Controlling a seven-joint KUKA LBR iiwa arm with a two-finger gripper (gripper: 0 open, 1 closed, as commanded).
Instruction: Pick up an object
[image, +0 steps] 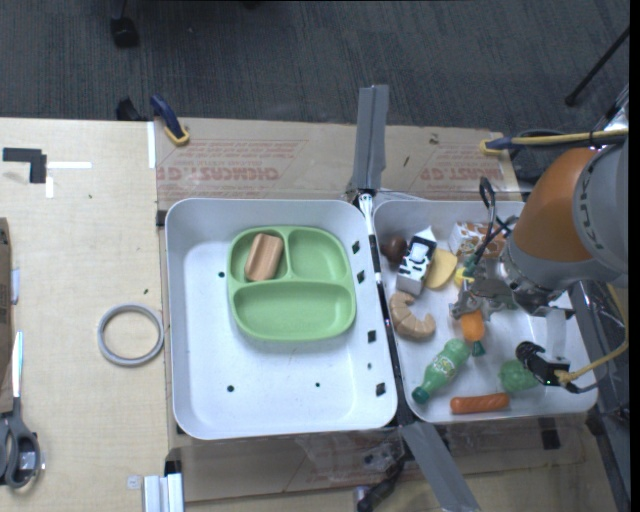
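**Tool over the right bin, grip unconfirmed**

While the arm (575, 215) reaches in from the right, we find the tool (478, 292) low over the right bin (570, 400), just above a small orange object (470, 326). We cannot tell its state. Nearby lie a green bottle (440, 368), a red sausage (479, 404) and a bread piece (411, 314). In the left bin (200, 330) a green divided plate (292, 283) carries a brown roll (263, 256).
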